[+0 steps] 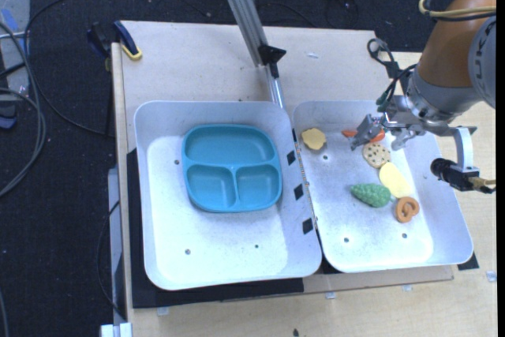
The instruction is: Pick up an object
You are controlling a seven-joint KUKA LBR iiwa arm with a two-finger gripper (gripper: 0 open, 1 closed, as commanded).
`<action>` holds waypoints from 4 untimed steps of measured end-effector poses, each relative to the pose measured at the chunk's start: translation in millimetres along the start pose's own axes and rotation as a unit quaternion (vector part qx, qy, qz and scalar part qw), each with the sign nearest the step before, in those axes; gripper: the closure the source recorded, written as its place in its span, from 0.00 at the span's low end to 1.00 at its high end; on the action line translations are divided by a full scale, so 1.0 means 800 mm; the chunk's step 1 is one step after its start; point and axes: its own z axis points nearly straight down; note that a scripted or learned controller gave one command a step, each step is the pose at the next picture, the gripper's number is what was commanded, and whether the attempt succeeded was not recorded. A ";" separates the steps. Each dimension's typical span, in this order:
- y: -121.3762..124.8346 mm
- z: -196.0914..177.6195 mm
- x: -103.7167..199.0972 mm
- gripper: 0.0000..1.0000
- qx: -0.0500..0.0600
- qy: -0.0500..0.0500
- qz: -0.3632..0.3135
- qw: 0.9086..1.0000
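The pincer hangs over the right bin. Just below it lies a cracker, a pretzel farther below, a divided tray well left.

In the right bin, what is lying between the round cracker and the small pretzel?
The camera view shows a pale yellow piece between the cracker and the pretzel, nearly touching both.

The pale bench bears two white bins, left bin touching right bin.
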 end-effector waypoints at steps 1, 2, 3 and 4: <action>0.004 -0.009 0.000 0.00 -0.006 -0.001 -0.001 1.000; 0.015 0.063 -0.003 0.00 -0.005 -0.001 -0.001 1.000; 0.016 0.124 -0.003 0.00 -0.006 -0.001 -0.001 1.000; 0.017 0.107 -0.003 1.00 -0.009 -0.002 -0.001 1.000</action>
